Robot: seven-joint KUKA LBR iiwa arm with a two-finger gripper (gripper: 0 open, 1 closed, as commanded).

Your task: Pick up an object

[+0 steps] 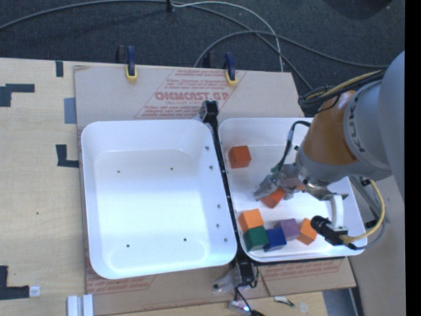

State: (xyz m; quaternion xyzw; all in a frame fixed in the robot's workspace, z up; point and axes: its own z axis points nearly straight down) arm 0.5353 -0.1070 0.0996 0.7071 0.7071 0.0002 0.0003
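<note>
My gripper (268,189) hangs low over the middle of the right bin (289,125), reaching in from the right. A red-orange block (273,199) lies directly under its tip, partly covered by it. An orange cube (239,156) sits apart at the bin's upper left. Along the near wall lie an orange block (250,219), a green block (256,237), a blue block (275,239), a purple block (289,228) and another orange block (306,232), packed close together.
The left bin (89,176) stands beside the right one, with a black divider (217,157) between them. The arm's grey body and orange band (332,137) cover the right bin's right side. Cables trail near its lower right corner.
</note>
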